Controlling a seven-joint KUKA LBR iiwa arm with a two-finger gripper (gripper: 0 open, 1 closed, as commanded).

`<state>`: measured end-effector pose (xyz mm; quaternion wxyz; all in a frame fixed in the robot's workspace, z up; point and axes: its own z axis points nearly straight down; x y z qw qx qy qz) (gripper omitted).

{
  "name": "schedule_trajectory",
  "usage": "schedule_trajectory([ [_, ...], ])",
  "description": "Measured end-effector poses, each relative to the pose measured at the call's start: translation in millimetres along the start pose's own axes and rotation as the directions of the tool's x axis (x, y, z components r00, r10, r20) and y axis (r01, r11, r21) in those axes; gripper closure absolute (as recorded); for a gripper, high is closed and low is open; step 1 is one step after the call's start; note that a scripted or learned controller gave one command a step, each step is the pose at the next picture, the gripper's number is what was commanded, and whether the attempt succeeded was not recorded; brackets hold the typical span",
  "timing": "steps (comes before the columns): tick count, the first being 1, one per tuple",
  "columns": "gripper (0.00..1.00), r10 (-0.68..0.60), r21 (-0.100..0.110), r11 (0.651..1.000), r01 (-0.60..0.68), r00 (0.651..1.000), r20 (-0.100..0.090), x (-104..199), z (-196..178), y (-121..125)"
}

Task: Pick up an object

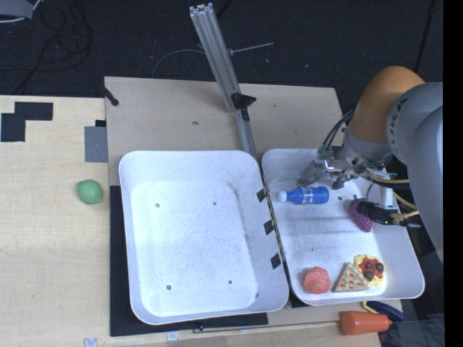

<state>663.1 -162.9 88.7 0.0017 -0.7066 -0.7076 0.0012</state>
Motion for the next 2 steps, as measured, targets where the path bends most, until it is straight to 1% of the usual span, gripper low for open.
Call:
schedule_trajectory([
  [1,1.00,-0.001,-0.004,1.000,0.001,1.000,0.001,-0.2,-12.8,1.2],
  [2,1.00,0.001,-0.007,1.000,-0.001,1.000,0.001,5.6,-59.4,7.4],
])
